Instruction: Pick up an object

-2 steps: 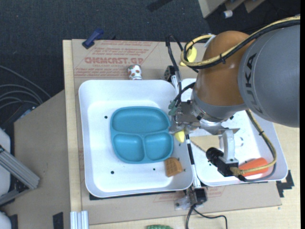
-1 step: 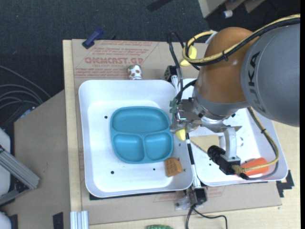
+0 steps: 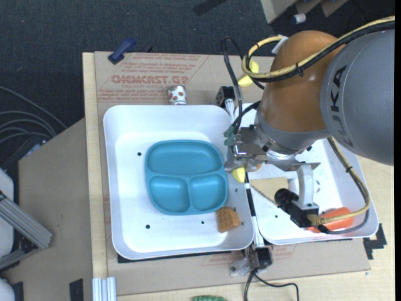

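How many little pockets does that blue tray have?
3. The blue tray in the left bin has one long compartment across its far side and two smaller ones side by side along its near side. None looks hidden.

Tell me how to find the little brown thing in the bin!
Look at the left white bin, the one with the big blue divided plate in its middle. Just past the plate's lower right corner, near the bin's rim, lies a small brown block. It is the brown, chunky piece there, far smaller than the plate.
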You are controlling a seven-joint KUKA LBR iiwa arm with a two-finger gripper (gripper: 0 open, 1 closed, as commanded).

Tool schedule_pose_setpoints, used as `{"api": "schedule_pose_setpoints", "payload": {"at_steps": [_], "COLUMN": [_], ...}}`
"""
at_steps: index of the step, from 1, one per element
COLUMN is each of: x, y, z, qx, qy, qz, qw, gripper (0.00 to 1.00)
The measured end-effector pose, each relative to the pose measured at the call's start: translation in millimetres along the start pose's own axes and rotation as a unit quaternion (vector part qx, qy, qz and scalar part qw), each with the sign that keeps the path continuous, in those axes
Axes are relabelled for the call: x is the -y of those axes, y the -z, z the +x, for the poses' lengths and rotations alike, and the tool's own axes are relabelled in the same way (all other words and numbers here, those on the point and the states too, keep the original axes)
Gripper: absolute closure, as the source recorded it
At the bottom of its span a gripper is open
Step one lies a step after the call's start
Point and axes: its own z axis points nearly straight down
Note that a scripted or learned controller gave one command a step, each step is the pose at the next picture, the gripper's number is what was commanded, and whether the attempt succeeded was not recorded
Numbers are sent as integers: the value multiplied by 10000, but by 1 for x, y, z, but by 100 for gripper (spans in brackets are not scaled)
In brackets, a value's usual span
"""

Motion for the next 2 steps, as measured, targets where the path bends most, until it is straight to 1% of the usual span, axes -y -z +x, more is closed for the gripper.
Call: {"api": "schedule_pose_setpoints", "payload": {"at_steps": [1, 2], "x": [15, 15], "y": [3, 15], "z": [69, 11], "qx": [9, 16], "qy": [8, 0], "qz": [0, 1], "qw": [10000, 10000], "gripper": [100, 100]}}
